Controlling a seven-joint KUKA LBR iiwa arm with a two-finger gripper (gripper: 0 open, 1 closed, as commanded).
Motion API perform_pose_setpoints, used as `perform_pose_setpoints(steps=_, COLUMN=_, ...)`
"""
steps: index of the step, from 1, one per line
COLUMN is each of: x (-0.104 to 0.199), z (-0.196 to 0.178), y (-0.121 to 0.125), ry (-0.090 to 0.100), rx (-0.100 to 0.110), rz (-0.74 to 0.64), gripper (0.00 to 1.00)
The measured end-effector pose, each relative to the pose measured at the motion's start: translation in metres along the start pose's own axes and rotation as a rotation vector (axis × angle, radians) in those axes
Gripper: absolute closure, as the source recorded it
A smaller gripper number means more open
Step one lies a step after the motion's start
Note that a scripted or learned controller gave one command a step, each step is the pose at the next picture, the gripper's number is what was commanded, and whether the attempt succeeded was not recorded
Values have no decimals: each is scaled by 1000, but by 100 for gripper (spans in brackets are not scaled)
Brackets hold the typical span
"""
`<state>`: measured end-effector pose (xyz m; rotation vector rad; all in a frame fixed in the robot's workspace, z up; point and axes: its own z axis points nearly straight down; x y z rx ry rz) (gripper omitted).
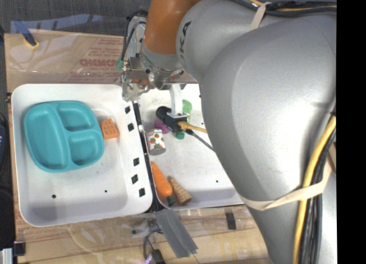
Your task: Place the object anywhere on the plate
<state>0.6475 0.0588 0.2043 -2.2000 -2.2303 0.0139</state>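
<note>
The blue plate [43,143] lies in the left bin [68,194] with all 3 of its compartments bare, so as far as this view shows, nothing has been placed yet. An orange block [109,128] rests on the bin floor just beside the plate's right rim, not on it. It is likely the object meant, though I cannot be sure. The hand [134,88] hangs over the far end of the wall between the 2 bins. Whether it is clenched or released I cannot tell, and nothing is seen in it. A small can [155,142], a carrot [162,183] and a cone [179,191] lie in the right bin [200,171]. The pick and the placing are both left to do.
</note>
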Motion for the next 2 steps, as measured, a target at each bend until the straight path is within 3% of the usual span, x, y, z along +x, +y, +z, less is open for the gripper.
perform_pose_setpoints(steps=1, x=5, z=-41, y=9, ry=0, rx=-12, rz=6, gripper=100)
perform_pose_setpoints(steps=2, x=-25, z=-61, y=-95, ry=0, rx=-12, rz=8, gripper=100)
